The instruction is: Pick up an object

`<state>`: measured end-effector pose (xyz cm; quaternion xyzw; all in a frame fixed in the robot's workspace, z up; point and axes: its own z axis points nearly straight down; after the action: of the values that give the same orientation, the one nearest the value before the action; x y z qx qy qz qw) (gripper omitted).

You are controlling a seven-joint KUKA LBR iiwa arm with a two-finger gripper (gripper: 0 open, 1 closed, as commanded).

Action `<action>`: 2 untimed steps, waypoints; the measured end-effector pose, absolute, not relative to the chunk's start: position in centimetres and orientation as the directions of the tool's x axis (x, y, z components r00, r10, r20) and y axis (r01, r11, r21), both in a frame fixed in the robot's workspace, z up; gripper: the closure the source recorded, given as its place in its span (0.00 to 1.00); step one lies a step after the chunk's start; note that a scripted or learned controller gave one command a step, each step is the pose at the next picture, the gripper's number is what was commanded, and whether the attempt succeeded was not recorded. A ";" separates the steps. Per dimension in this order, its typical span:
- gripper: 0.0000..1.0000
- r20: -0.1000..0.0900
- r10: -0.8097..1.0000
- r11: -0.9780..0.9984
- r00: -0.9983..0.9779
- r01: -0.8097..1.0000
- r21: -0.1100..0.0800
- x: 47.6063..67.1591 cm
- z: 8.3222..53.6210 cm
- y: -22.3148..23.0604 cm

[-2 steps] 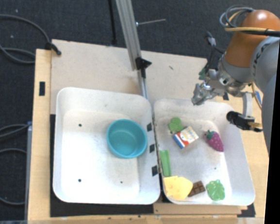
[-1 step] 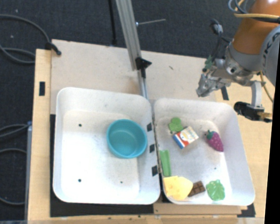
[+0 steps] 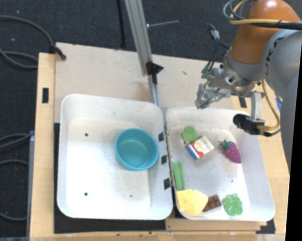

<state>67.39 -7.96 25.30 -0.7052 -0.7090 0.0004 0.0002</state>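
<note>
A: Camera view has the end effector (image 3: 204, 101) hovering above the far rim of the right bin (image 3: 261, 177), at about twelve o'clock of it. Whether it is spread or pressed together I cannot tell; nothing sits in it.

B: Which object would you go for?

A: The small carton (image 3: 200, 147), upper middle of that bin, with a green toy (image 3: 189, 134) touching it at ten o'clock and the purple grapes (image 3: 232, 151) apart at three o'clock.

B: How will it handle?

A: Probably light and stiff with flat faces, so pinch across its short sides. The yellow cheese wedge (image 3: 191, 201), at six o'clock, looks smoother and wider, likelier to slip.

B: And the teal bowl (image 3: 136, 148)?

A: Left bin (image 3: 72, 184), awkward; rim only.
</note>
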 end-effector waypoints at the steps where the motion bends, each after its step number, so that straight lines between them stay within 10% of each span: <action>1: 1.00 0.001 1.000 0.007 -0.007 1.000 0.001 66.3 26.2 -3.0; 2: 1.00 0.001 1.000 0.007 -0.007 1.000 0.000 66.1 25.8 2.0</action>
<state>66.05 1.97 25.79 -0.7046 -0.7096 -0.0003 0.0005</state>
